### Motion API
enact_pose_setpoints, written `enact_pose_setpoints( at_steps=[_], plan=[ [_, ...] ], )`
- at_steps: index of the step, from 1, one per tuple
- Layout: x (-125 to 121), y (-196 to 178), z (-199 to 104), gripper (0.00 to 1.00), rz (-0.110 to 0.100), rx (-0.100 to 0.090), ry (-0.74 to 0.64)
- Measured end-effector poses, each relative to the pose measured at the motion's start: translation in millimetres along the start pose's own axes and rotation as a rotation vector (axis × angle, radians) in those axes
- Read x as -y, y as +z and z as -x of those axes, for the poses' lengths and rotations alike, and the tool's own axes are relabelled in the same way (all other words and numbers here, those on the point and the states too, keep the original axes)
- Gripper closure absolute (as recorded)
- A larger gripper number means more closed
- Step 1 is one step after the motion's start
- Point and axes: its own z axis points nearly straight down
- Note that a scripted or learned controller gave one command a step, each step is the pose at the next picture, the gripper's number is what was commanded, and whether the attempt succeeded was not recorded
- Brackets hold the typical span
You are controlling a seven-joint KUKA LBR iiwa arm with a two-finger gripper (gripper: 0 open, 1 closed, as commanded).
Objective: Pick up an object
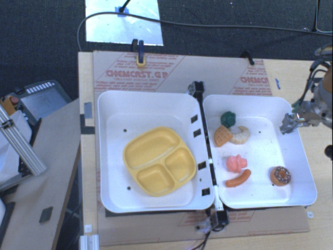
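Near right corner: a round chocolate-frosted toy doughnut (280,176) sits flat in the right white bin (299,155), close to its near-right rim.
Sausage: a small orange toy sausage (238,178) lies left of the doughnut, long axis running low-left to high-right, its right end tipped up toward the far side.
Pink piece: a lumpy pink toy food item (236,163) rests just beyond the sausage, nearly touching it.
Left bin: a yellow plastic three-compartment tray (158,160) lies turned at an angle in the left white bin (112,139).
Waffle pair: a tan waffle-pattern toy wedge (222,136) touches a pale curved pastry toy (241,135) on its right.
Green piece: a dark green toy (228,119) sits just behind the waffle.
Gripper: the gripper (289,125) hangs over the right bin's right rim, well apart from every toy, holding nothing; open or closed, I cannot tell.
Far side: a cardboard sheet (156,69) covers the tabletop (86,77).
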Motion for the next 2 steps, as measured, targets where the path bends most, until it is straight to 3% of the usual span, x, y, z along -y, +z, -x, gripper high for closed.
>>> enact_pose_setpoints(
  at_steps=[1,2],
  plan=[
    [0,-60,8,1.00,0.000,0.001,0.001],
    [0,-46,-43,1.00,-0.007,-0.004,-0.003]
  ],
)
